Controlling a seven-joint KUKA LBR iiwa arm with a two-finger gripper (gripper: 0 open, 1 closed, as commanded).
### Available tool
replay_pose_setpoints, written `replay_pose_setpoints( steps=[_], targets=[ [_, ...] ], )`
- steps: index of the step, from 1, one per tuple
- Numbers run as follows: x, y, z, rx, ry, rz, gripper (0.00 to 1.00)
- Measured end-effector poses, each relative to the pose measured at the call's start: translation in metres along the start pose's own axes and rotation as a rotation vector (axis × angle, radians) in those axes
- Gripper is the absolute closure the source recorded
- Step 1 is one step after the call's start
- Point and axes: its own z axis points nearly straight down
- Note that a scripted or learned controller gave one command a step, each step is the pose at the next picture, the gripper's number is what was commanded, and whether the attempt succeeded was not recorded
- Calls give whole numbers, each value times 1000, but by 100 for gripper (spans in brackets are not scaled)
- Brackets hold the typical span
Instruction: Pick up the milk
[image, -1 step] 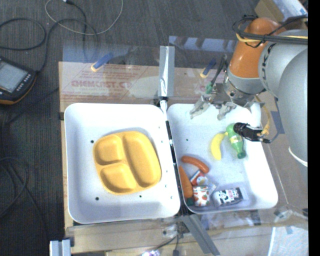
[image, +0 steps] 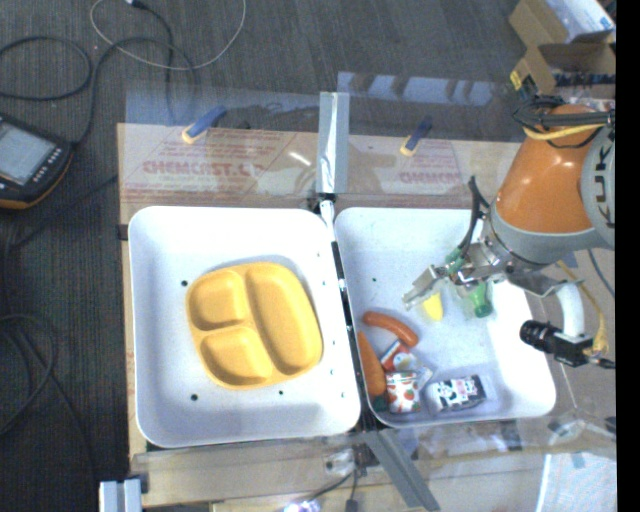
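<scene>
— Two shallow white bins side by side on the bench: left bin (image: 150, 330), right bin (image: 520, 385). Contents of the left?

— One yellow tray (image: 255, 322) with three compartments, lying near the middle, slightly turned.

— And of the right?

— Grouped at the near edge: milk (image: 458, 392), a small dark carton with white patches, lying flat close to the bin's front wall; just beside it on the left, a red-and-white cup (image: 401, 391); next to that, an orange carrot (image: 370, 365) along the dividing wall; above, a reddish sausage (image: 391, 327), curved.

— Position of the arm?

— Reaching in from the right, orange band (image: 545, 185) over the bin's far right corner. Gripper (image: 440, 285) low over the upper middle of the right bin, well apart from the milk.

— State of the fingers?

— Spread apart, pointing left, nothing seen between them. Close by: a small yellow piece (image: 433, 306) just under the tips, a green object (image: 481, 301) beside it on the right; contact with either not discernible.

— Outside the bins?

— Handheld controller (image: 28, 160) at far left on the dark floor, cables trailing.
</scene>
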Motion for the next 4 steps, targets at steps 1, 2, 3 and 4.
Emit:
replay_pose_setpoints(
  steps=[1,2,3,4],
  targets=[
    [25,-47,33,1,1,-39,0],
    [9,-50,115,0,0,-180,0],
    [11,-50,107,1,2,-180,100],
    [8,-36,-24,-2,-2,-195,100]
  ],
)
